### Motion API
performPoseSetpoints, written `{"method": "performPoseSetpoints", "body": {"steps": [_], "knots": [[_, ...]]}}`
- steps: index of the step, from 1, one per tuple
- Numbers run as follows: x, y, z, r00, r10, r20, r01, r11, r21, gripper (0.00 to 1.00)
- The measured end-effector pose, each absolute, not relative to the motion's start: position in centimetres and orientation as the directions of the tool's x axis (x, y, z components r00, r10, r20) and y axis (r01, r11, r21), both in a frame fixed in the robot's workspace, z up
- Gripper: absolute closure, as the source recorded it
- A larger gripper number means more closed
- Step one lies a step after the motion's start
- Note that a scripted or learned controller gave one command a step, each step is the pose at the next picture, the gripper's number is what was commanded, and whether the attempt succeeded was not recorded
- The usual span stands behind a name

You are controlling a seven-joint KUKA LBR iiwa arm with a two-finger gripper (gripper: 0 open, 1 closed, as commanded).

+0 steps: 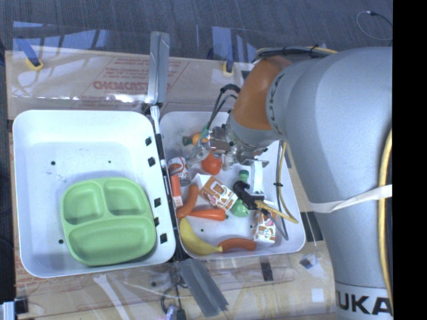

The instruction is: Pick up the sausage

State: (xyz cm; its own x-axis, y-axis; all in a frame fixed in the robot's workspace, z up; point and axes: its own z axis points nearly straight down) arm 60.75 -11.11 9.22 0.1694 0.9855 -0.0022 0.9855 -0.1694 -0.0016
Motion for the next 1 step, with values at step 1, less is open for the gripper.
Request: {"method": "performPoseSetpoints", "body": {"steps": [1], "knots": [[60.74,-10.95,10.13,0.164,0.986,0.0,0.986,-0.164,-0.005,1.0]]}}
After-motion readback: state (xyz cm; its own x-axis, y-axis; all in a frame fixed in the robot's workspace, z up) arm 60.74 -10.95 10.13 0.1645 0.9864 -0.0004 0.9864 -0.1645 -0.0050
